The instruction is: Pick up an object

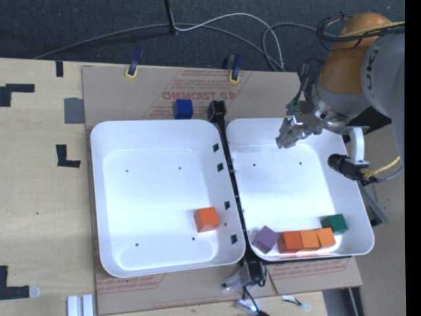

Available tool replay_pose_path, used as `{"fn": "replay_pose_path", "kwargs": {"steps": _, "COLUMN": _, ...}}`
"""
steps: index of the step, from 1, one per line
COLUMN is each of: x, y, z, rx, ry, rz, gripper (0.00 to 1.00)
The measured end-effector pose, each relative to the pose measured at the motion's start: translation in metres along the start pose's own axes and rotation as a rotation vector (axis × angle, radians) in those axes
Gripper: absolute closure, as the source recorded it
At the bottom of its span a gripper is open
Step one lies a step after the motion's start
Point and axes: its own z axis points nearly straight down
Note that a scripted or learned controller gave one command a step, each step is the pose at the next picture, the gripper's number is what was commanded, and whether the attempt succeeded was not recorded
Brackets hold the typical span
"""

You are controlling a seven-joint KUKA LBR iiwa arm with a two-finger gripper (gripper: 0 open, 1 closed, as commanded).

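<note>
A row of blocks is seen in the right bin, along its front wall: a purple block, then two orange blocks, a lighter orange one, and a green block just behind the far end of the row. These blocks are touching or nearly touching, and the row runs parallel to the front wall of this bin.

One more orange block is placed alone in the left bin, near the divider between the two bins.

The tool is found over the back part of the right bin, well apart from the row. From the tool, the row lies toward the front wall of the right bin, so a move across the bin and downward is judged to be needed. Nothing is seen in the tool, but whether it is released or clenched cannot be told.

A blue block lies on the surface behind the left bin.
</note>
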Motion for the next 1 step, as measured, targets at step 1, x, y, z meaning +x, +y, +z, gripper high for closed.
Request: {"fn": "replay_pose_path", "kwargs": {"steps": 1, "x": 0.0547, "y": 0.0024, "z": -0.0139, "rx": -0.001, "ry": 0.001, "rz": -0.001, "gripper": 1.0}}
